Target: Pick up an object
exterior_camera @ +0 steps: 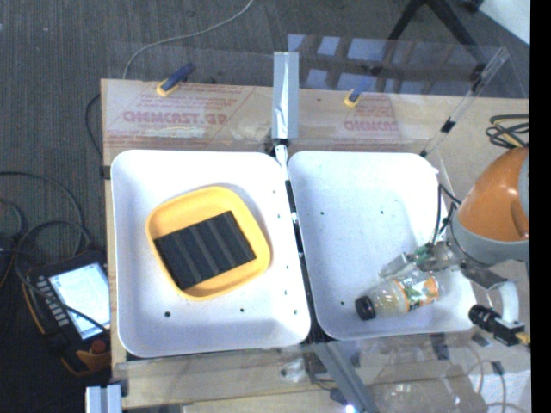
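Note:
A small clear plastic bottle with a black cap and a colourful label lies on its side in the near right corner of the right bin, cap pointing left. A yellow dish holding a black ridged slab rests in the middle of the left bin. The arm's orange band hangs over the right bin's right edge. My gripper is low at that edge, just behind the bottle's far end and close to it. Whether it touches the bottle is unclear.
A metal divider rises at the back between the bins. Cables lie on the bench at the right. A handheld pendant sits on the floor left of the bench.

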{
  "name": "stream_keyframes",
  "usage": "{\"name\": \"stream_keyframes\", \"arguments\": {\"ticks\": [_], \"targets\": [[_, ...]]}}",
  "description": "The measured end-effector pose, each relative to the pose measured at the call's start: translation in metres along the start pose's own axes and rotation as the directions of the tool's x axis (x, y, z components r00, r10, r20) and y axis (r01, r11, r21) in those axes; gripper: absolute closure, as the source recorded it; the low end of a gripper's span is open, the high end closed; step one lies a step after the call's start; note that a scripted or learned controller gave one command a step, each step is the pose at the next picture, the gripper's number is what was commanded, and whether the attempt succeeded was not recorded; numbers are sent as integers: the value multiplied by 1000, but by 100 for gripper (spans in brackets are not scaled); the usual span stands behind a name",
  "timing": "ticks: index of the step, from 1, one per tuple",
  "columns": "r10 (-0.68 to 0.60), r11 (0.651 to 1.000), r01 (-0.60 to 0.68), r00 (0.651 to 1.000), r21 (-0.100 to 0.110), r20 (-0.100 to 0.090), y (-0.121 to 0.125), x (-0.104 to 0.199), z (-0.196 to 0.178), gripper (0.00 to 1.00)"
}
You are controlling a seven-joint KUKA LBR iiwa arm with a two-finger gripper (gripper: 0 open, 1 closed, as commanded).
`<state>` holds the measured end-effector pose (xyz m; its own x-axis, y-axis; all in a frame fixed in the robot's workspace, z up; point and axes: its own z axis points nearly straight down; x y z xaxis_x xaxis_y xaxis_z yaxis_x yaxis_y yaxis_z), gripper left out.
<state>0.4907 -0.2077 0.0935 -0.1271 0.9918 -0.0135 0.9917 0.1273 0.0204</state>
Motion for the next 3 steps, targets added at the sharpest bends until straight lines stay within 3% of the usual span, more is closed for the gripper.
{"name": "stream_keyframes", "arguments": {"ticks": [1,2,3], "targets": [[-2,1000,2,1000,-3,-2,2,1,-10,100],[-2,1000,2,1000,-2,-2,2,1,-10,0],[-2,1000,2,1000,-2,-2,2,1,-10,0]]}}
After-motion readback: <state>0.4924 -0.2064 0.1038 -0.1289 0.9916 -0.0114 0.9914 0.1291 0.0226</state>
